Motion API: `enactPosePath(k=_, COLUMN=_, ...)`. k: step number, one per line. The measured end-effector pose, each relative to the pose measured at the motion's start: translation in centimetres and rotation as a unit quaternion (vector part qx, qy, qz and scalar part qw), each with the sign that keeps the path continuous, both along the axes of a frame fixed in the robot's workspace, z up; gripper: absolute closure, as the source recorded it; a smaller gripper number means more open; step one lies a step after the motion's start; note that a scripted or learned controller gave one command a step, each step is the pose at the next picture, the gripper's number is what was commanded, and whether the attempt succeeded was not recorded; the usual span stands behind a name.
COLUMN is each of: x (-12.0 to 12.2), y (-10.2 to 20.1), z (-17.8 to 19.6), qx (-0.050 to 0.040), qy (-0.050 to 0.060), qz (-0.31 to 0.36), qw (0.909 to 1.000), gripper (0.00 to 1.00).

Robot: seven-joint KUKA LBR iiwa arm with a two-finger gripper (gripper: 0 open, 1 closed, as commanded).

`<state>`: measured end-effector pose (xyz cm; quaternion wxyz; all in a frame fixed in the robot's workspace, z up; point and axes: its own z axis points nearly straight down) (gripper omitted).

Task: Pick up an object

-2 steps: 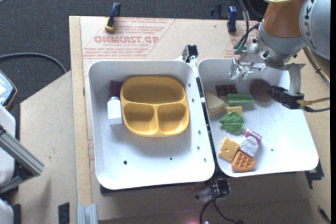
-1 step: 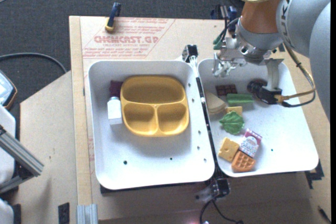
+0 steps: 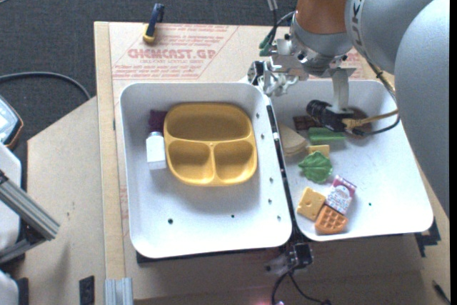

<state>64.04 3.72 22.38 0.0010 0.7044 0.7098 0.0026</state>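
Because the arm (image 3: 385, 18) reaches in from the right, its grey bulk hangs over the far right corner of the right bin (image 3: 400, 182), and the wrist sits above that bin's far edge. The gripper (image 3: 273, 76) hangs near the far end of the wall where the two bins meet; whether it is open or closed I cannot tell, and nothing is visibly caught in it.

The left bin (image 3: 136, 189) carries a yellow divided tray (image 3: 211, 143) lying flat at its middle, with a small white bottle (image 3: 156, 151) just beside the tray's left edge.

The right bin's toys crowd its left half, probably left loose for picking: a green leaf (image 3: 315, 166) near the middle, a waffle (image 3: 330, 220) by the near edge, a cheese wedge (image 3: 310, 202) touching it, and a small pink carton (image 3: 341, 195) just beside both. Any of these would serve; none is lifted yet.
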Motion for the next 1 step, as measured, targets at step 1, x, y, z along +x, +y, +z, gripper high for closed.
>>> enactPosePath(k=1, x=1.13, y=5.13, z=-0.95, qx=-0.0003, qy=0.001, qz=-0.001, qw=1.0, gripper=1.0)
